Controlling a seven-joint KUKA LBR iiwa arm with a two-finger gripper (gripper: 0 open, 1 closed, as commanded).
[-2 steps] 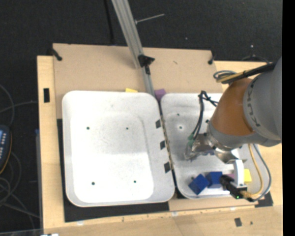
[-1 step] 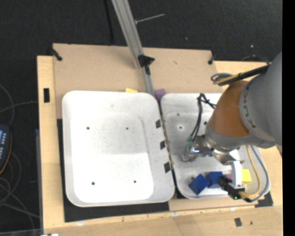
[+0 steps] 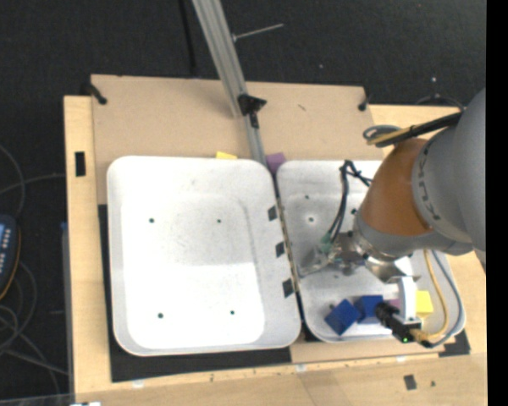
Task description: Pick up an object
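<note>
Saw gripper [image 3: 335, 257] low over the right bin [image 3: 309, 184], close to its left wall; couldn't tell whether open or closed. Spotted blue block [image 3: 342, 315] by that bin's near edge, smaller blue piece [image 3: 370, 305] just beside it toward the right, both apart from the gripper. Noted yellow bit [image 3: 226, 155] and purple bit [image 3: 275, 161] outside, at the left bin's [image 3: 186, 227] far edge.

Even overhead light, bright white bins [image 3: 186, 252], soft focus, faint shadows
</note>
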